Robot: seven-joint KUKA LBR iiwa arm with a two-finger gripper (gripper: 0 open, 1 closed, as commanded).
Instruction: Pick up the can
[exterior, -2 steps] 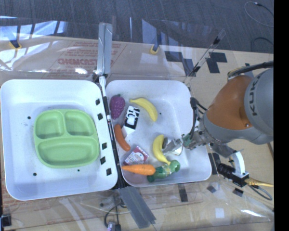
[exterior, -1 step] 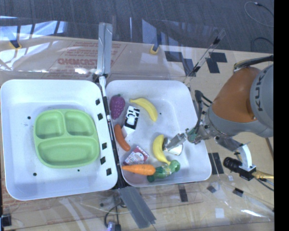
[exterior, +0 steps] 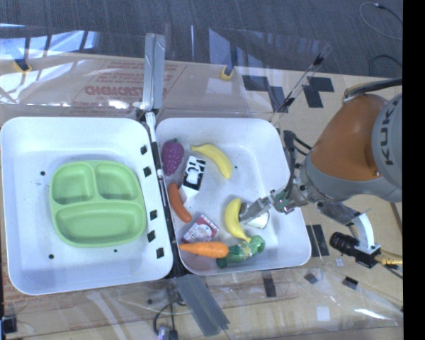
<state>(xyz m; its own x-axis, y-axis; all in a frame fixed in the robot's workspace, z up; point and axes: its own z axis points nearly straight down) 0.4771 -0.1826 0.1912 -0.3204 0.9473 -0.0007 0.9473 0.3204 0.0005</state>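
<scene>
Judging the can [exterior: 193, 172] to be the small black-and-white thing lying in the right bin [exterior: 223, 127], upper left part of the floor; label too blurred to read, so that is a best guess; it lies between the purple grapes [exterior: 172, 155] on its left and a banana [exterior: 214, 159] just beside it on the upper right; a sausage [exterior: 178, 201] lies just below it; further down sit a red packet [exterior: 201, 227], a carrot [exterior: 204, 248] and a green vegetable [exterior: 242, 249] along the near wall; a second banana [exterior: 232, 218] lies right of centre.

The gripper [exterior: 256, 212] hangs low at the right side of that bin, just beside the second banana and well apart from the can; a pale rounded thing [exterior: 262, 222] shows under it, cannot tell what it is; cannot tell whether the gripper is spread or closed, nothing clearly held; the arm [exterior: 347, 151] comes in over the right wall.

Step looks like the approach, with the can not yet reached; the next move calls for crossing left and up over the banana, then lining up over the can and coming down without catching the grapes, banana or sausage crowding it.

The left bin [exterior: 21, 190] holds a green divided plate [exterior: 95, 202]; not part of the job.
</scene>
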